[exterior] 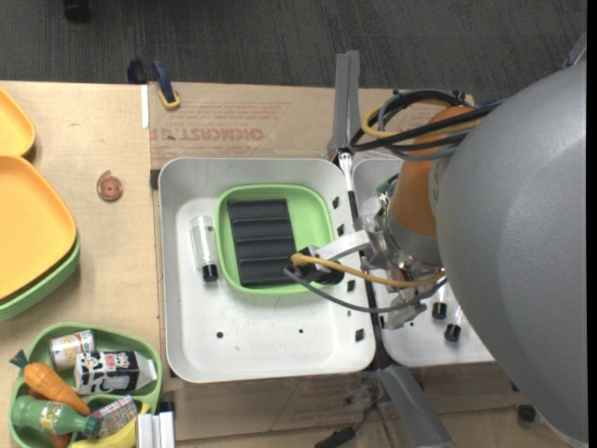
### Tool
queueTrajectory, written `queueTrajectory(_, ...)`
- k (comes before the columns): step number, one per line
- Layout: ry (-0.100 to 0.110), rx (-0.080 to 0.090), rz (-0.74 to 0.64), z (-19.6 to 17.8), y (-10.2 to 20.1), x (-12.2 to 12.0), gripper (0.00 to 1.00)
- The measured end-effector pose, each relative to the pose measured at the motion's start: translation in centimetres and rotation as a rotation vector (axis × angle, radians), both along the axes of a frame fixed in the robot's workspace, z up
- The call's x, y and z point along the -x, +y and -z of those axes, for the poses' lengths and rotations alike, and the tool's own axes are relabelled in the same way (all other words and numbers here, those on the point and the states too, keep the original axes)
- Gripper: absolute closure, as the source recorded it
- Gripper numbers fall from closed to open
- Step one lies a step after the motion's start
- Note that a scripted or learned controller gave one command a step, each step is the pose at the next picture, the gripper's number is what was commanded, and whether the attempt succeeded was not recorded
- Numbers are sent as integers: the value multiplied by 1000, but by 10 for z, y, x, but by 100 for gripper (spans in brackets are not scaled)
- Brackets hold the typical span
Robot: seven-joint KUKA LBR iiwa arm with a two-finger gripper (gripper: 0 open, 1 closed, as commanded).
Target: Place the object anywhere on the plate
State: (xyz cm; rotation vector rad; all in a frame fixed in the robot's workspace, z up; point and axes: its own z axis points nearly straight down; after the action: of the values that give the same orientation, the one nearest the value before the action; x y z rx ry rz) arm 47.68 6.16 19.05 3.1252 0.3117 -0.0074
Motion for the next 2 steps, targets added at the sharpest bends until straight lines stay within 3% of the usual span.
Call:
queueTrajectory(1,-1,1,1,-21,-13,-1,0)
queueTrajectory(2,0,0,-6,-23,-6,0,0)
